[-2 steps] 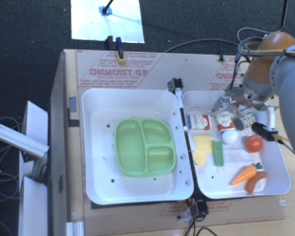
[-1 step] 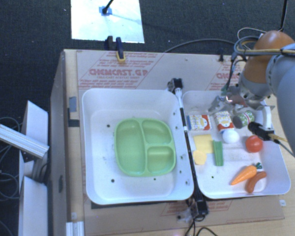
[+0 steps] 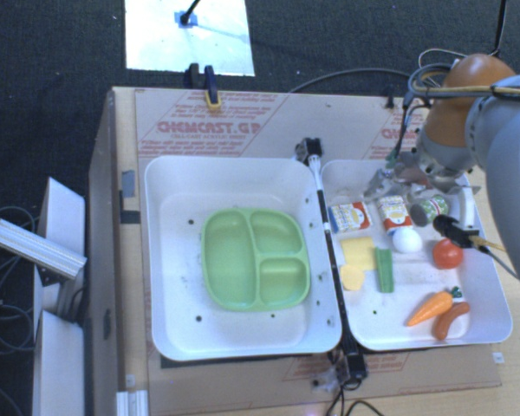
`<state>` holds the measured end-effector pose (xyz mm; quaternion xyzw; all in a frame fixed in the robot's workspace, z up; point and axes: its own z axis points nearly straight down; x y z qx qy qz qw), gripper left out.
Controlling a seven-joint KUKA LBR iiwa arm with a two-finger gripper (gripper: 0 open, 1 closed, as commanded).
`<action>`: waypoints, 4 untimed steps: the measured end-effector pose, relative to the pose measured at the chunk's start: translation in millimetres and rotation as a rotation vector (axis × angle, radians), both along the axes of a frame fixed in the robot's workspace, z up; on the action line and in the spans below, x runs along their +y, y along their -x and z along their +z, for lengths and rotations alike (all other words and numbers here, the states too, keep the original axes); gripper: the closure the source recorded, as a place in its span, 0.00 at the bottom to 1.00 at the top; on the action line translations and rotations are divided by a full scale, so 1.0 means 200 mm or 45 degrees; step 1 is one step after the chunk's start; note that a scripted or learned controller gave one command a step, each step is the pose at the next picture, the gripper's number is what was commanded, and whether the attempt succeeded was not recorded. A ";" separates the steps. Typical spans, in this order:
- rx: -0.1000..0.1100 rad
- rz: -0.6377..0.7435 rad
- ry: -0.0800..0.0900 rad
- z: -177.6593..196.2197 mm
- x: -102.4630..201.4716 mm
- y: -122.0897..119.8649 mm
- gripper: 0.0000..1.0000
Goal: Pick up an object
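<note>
Hovering over the right white bin [image 3: 494, 319] — grey two-finger gripper [image 3: 390, 180], finger state unclear; small red-and-white can [image 3: 393, 211] just below, upright.

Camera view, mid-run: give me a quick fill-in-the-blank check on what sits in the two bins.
1. The green divided tray lies in the ____ bin as the camera sees it.
2. The carrot lies in the right bin beside a ____.
3. The white egg lies next to a red ____.
4. The tray has ____ compartments.

Missing words: left; sausage; tomato; three
</note>
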<state>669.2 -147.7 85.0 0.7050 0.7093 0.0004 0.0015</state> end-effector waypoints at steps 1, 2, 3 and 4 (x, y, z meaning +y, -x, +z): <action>-0.003 0.003 0.002 0.06 0.00 -0.01 1.00; -0.005 -0.001 -0.001 0.67 0.24 0.00 1.00; -0.005 0.003 0.000 0.71 0.24 0.00 1.00; -0.010 0.009 0.002 0.77 0.24 -0.01 1.00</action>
